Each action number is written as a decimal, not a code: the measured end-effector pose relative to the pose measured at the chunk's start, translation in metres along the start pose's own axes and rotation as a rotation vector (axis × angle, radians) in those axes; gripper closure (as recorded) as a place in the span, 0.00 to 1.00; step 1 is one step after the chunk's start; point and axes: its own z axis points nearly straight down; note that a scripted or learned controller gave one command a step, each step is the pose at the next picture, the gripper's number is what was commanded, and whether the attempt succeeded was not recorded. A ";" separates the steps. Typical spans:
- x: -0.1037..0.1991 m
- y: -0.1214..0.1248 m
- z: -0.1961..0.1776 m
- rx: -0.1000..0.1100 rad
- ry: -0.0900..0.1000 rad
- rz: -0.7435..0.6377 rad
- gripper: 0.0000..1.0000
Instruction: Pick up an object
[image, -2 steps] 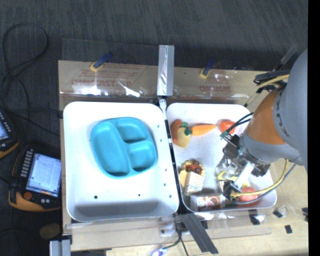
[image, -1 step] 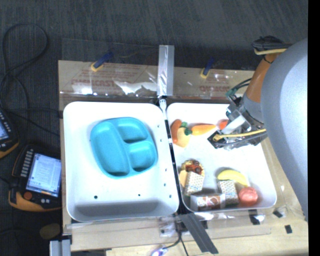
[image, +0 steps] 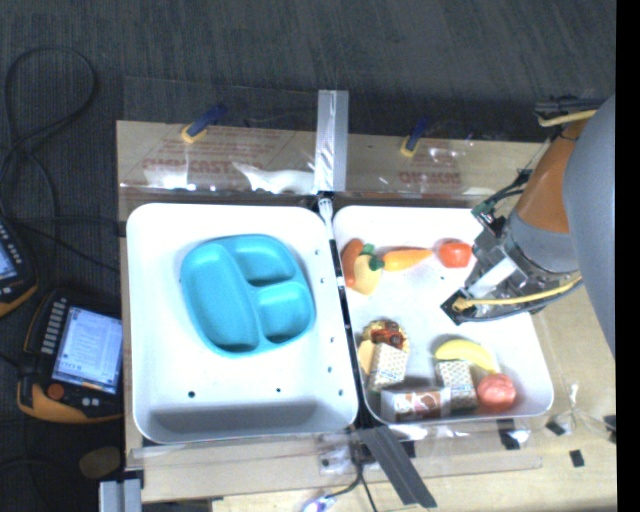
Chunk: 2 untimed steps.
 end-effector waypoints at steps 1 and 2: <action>0.065 -0.057 0.018 -0.001 0.000 0.266 1.00; -0.023 -0.039 0.001 0.001 0.000 0.289 1.00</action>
